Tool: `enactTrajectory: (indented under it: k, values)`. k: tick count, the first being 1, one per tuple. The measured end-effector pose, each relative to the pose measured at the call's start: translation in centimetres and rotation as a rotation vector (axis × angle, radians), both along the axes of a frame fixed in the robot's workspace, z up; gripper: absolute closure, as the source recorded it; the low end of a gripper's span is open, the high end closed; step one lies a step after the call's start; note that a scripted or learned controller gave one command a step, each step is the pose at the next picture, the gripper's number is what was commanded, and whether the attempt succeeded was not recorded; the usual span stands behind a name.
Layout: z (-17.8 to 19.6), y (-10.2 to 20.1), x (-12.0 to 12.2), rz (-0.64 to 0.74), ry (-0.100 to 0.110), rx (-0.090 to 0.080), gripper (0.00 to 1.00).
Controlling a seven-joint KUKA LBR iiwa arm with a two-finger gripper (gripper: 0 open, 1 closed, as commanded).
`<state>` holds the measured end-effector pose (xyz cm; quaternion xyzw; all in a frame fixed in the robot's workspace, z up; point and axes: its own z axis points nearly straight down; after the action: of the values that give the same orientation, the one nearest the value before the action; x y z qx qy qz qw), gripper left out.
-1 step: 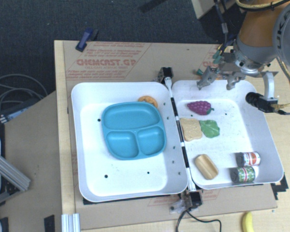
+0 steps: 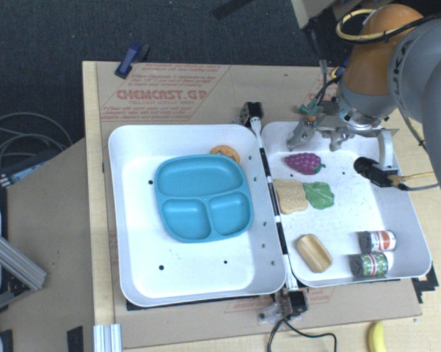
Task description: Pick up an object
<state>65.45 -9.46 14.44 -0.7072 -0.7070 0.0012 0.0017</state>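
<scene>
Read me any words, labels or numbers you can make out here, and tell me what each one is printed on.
"CHEMCAST GP": large red letters on the brown board under the bins, behind the left bin; the last letters are partly cut off by the bin's rim.
Smaller red lines above and below it on the board: too blurred to read.
Labels on the two small cans in the right bin: too small to read.

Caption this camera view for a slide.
End effector above purple grapes in right bin; blue divided plate in left bin.
</scene>
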Motion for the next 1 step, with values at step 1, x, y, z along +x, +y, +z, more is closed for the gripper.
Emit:
enactTrajectory:
  k: [1]
  values:
    - [-6.14,-0.24,0.34,0.0,0.001,0.0,0.0]
